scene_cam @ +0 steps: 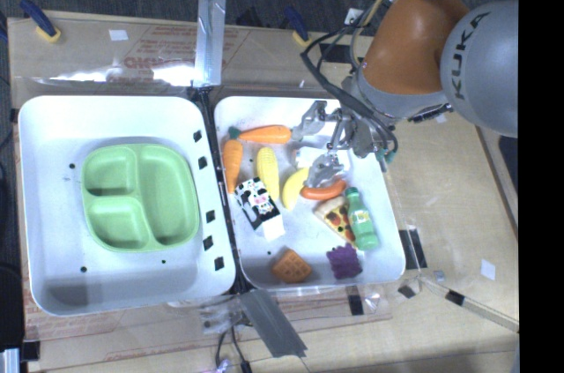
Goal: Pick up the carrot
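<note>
Over on the left, the left bin (35,186) carries just a green divided plate (139,196), sitting flat in the middle with its three wells bare; it looks like a drop-off spot kept ready, well apart from the action.

Crossing the divider into the right bin (392,230), here is the clutter. Hard against the left wall stands one carrot (232,164), lying lengthwise along that wall, green tip toward the far side. A second carrot (264,134) lies crosswise just beyond it, near the far wall, the two almost meeting at their tips. Both are out in the open on top, nothing stacked over them, so either should be reachable from above.

Next along: a corn cob (267,171), a cow-print carton (257,204) below it, a banana (294,186), a waffle (292,266) near the front.

And now the hand (328,171), lowered into the bin's middle right, its tips right down at a red sausage (322,190) beside the banana. Whether it is open or clamped I cannot tell; the linkage hides that. By my read it is over the wrong item, with the carrots well off to its left.

Finishing right: pizza slice (337,220), green bottle (359,220), purple grapes (344,260), then bare tabletop (458,212).
</note>
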Robot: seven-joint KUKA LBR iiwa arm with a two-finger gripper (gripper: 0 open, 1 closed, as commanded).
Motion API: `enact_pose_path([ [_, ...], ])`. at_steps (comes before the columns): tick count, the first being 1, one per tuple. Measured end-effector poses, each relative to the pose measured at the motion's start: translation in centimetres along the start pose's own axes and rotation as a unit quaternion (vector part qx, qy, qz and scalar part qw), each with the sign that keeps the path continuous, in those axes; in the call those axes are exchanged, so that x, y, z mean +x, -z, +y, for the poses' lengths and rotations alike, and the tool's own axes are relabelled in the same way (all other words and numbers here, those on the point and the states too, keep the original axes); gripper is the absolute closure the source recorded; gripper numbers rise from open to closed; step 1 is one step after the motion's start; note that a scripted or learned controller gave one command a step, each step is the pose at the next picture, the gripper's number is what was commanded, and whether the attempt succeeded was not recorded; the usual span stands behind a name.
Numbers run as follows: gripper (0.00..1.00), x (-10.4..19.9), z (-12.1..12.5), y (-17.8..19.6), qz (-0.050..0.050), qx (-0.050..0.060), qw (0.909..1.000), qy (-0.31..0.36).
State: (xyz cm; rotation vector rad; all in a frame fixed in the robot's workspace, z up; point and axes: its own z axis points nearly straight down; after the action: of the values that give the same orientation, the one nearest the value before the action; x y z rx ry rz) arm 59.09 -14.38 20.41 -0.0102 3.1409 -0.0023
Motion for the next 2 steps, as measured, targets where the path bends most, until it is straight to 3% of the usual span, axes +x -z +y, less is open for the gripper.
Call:
enact_pose_path([
  [1, 0.0, -5.8, 3.2, -11.0, -0.002, -0.002, 1.0, 0.0],
  [2, 1.0, -5.9, 3.2, -9.9, -0.003, 0.0, 1.0, 0.003],
])
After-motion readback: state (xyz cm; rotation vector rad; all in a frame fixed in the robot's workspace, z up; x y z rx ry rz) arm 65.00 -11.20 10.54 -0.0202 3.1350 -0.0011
